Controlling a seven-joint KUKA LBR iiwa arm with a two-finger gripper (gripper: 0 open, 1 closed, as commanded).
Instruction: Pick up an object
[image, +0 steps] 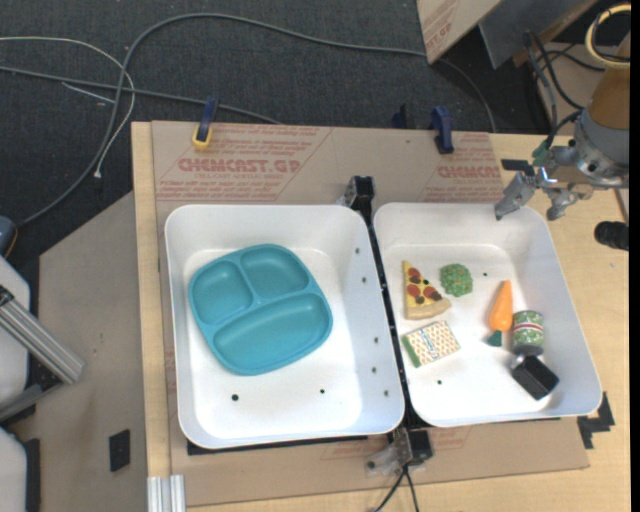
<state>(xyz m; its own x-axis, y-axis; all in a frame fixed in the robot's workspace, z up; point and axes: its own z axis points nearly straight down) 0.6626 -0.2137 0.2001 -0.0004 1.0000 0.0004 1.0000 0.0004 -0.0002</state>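
Note:
The right bin (570, 330) holds several toy foods: a pizza slice (422, 290), a green broccoli (457, 279), an orange carrot (500, 306), a small green can (527, 330), a black block (534, 377) and a patterned cracker (431, 344). My gripper (533, 203) hangs over the far right corner of that bin, at the rim. Its two fingers are spread open with nothing between them. It is well clear of all the objects, the broccoli being the closest.
In the left bin (190, 390) lies a teal divided plate (262, 307). Two blue clamps (206, 121) (441, 130) hold the cardboard sheet at the back. A black clip (359, 190) sits where the bins meet. Cables run across the floor at the upper left.

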